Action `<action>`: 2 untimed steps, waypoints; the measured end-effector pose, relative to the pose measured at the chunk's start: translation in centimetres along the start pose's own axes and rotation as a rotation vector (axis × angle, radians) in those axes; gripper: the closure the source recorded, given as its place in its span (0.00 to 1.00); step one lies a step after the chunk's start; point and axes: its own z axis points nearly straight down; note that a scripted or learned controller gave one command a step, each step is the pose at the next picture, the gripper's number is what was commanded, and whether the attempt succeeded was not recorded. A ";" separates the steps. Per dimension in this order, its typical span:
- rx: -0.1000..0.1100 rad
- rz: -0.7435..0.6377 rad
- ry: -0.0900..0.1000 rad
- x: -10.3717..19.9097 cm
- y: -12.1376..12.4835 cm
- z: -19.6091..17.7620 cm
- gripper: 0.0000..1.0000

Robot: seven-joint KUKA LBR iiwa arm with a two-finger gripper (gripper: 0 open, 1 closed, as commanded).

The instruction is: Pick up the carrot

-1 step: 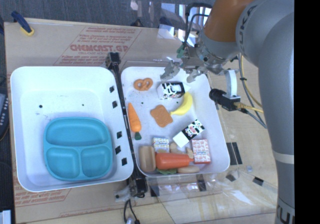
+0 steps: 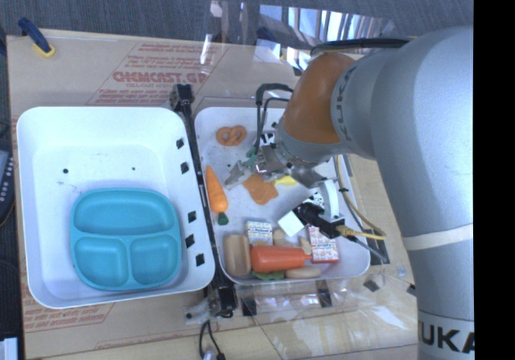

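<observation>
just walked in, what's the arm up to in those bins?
The KUKA arm reaches into the right bin, its gripper low among the toy food. The carrot lies loose along that bin's left wall, left of the gripper and not held. The left bin holds a blue divided tray.

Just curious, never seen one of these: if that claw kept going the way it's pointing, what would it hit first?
Probably the carrot. The claw points left toward it, inside the right bin. Depth is unclear, so it may meet the bin floor first.
</observation>
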 end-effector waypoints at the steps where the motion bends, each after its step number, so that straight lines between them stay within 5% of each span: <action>1: 0.002 -0.006 -0.002 -0.1 0.0 -1.0 1.00; 2: -0.005 0.259 0.000 6.9 3.0 -9.8 1.00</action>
